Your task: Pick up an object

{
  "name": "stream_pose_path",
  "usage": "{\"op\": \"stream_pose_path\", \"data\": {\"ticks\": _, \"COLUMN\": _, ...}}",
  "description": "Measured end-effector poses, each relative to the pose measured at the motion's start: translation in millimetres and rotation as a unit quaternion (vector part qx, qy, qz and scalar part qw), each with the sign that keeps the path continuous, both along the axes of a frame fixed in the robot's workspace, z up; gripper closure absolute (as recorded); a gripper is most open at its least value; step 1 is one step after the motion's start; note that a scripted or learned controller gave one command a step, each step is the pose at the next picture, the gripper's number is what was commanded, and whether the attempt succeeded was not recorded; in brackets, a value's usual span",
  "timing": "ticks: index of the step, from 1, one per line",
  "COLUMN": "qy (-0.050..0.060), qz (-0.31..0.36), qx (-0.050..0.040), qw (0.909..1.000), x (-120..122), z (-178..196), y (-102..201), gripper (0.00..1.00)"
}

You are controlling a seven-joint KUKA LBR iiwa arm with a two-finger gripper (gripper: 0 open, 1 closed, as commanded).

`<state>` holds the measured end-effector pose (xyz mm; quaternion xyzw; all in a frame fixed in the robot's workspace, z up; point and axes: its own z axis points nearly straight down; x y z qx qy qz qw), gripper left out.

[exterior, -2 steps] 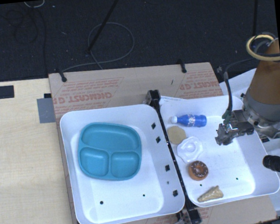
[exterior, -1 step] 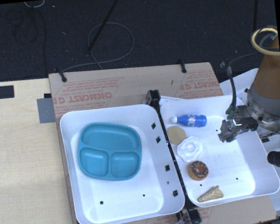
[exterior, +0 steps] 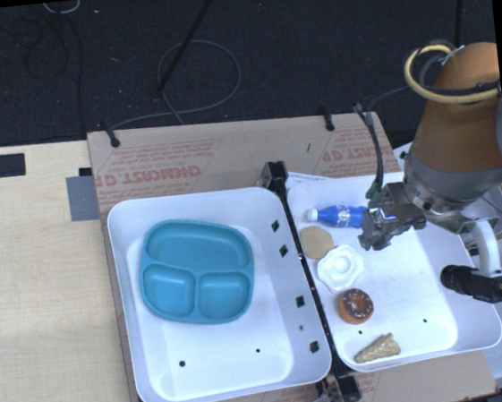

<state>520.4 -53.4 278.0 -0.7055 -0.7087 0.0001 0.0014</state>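
The dark pincer point(exterior: 379, 230) hovers in the right white bin point(exterior: 428, 329), just beside the blue plastic bottle point(exterior: 341, 217) near the bin's far-left corner; whether it is open, I cannot tell. It looks to hold nothing. To grasp well, it should centre over the bottle's body, straddling its width before descending.

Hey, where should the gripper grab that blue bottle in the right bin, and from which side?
Likely across the blue bottle's blue body, coming from above. It lies on its side, white cap toward the bin divider, so fingers should straddle its narrow width. The gripper is at its right end.

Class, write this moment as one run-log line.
arm: over right bin | tool: beside blue bottle | grasp: unconfirmed | left bin: blue tray
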Motion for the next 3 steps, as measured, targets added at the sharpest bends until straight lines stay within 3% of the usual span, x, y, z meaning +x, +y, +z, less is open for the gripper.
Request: {"op": "stream_pose_path", "data": {"ticks": 3, "qy": 0.001, "qz": 0.000, "qx": -0.0007, "qw": 1.0000, "x": 41, "z": -47, "y": 139, "gripper": 1.00}}
